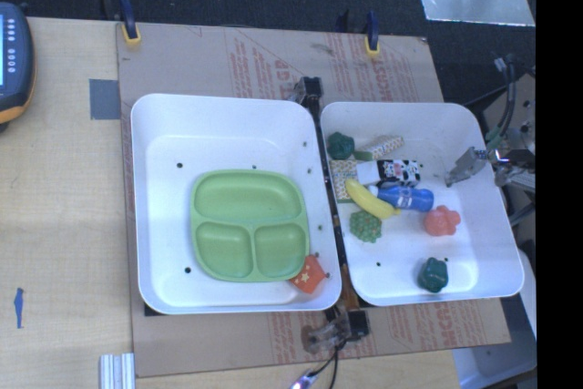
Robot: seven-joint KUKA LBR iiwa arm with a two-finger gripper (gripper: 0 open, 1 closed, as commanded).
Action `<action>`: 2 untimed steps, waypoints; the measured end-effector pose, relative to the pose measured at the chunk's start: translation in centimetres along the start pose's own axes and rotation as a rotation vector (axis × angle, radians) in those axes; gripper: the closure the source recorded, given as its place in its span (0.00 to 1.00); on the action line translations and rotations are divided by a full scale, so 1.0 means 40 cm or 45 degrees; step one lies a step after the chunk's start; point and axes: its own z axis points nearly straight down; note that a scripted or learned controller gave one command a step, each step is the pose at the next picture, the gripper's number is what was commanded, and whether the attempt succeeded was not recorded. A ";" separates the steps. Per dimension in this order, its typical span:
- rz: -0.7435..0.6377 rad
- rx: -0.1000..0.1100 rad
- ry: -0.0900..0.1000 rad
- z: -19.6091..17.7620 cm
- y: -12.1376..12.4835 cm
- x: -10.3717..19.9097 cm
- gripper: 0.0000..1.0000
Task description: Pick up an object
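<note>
Across two bins (146, 196): one tray (248, 225), one banana (369, 199).

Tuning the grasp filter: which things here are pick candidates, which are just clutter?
Candidates: banana, blue bottle, pink toy, two dark green toys, broccoli-like piece, black-and-white toy, orange toy; gripper nearby.

Clutter: green divided tray, bins, blue clamps, handheld device.

bins (228, 118): glossy white plastic | tray (248, 223): matt green plastic | bench (55, 223): pale wood
</note>
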 end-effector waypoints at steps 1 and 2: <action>-0.012 0.009 0.007 0.261 0.012 0.245 0.00; -0.002 -0.005 -0.004 0.277 0.166 0.284 0.00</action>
